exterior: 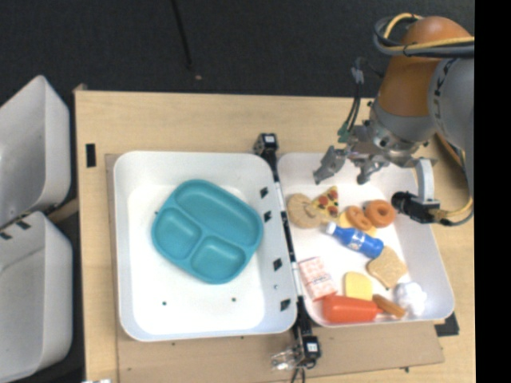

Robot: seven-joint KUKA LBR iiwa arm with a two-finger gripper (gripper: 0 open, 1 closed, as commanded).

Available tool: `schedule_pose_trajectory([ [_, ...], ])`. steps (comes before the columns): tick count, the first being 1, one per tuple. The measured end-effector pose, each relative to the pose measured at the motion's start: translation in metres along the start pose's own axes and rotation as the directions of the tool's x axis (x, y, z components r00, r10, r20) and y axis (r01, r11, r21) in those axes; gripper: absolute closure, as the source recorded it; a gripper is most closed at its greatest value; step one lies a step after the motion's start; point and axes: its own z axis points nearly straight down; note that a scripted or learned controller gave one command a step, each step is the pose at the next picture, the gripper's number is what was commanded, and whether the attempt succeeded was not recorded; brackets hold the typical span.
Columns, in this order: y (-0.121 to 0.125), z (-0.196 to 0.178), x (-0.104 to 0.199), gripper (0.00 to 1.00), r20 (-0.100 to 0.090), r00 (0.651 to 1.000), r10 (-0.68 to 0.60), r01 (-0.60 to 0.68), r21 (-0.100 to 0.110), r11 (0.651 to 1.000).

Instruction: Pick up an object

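My gripper (348, 167) hangs spread and empty over the right bin's (437, 255) far edge, so next I must descend onto the pizza slice (326, 202).

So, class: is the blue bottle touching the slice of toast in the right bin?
Touching. In the camera view the blue bottle lies slanted, its lower end meeting the upper corner of the slice of toast with no white floor between them.

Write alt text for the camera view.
A grey and orange robot arm holds its open claw above the far end of the right bin, which holds toy food including a doughnut and a blue bottle. The left bin holds a teal divided plate.
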Motion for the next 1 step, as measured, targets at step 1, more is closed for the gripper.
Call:
schedule_pose_trajectory([
  [1,0.0021,-0.0066,0.0001,0.0,0.001,1.0,-0.003,0.003,-0.011,1.0],
])
